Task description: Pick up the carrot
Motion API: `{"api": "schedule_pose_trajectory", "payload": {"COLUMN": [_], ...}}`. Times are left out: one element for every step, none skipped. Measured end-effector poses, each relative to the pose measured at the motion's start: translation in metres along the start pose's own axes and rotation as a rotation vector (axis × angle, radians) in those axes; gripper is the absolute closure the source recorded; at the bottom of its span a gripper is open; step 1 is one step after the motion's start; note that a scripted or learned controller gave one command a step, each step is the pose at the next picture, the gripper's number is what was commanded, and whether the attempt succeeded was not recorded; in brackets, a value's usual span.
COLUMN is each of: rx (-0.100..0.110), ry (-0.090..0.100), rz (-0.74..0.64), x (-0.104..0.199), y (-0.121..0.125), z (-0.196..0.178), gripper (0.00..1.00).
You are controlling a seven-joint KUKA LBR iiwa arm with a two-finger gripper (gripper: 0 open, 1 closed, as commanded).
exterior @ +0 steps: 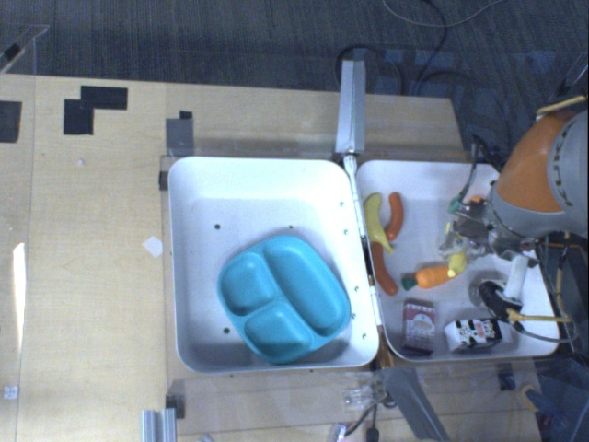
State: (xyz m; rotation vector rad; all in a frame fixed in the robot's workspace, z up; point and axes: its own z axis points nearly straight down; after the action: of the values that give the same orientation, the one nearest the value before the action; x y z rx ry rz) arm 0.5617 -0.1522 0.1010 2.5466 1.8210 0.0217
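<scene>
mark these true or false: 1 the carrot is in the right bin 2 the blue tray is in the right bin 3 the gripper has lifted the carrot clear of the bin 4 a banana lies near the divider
1. True: the carrot lies in the right bin.
2. False: the blue tray sits in the left bin.
3. False: the carrot rests on the bin floor, with the gripper just above and to its right.
4. True: the banana lies by the divider, next to a sausage.

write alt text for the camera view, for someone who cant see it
The arm's gripper hangs over the right bin, just above the carrot, which lies loose among toy foods. The left bin holds a blue divided tray.
</scene>
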Motion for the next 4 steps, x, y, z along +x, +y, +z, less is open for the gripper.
{"api": "schedule_pose_trajectory", "payload": {"rx": [0.013,0.013,0.016,0.016], "ry": [-0.003,-0.004,-0.006,-0.006], "rz": [0.06,0.06,0.228,0.337], "x": [0.081,0.081,0.052,0.06], "y": [-0.036,-0.036,-0.071,-0.086], "z": [-0.085,-0.084,-0.084,-0.084], "gripper": [1.0,0.0,0.0,0.0]}}
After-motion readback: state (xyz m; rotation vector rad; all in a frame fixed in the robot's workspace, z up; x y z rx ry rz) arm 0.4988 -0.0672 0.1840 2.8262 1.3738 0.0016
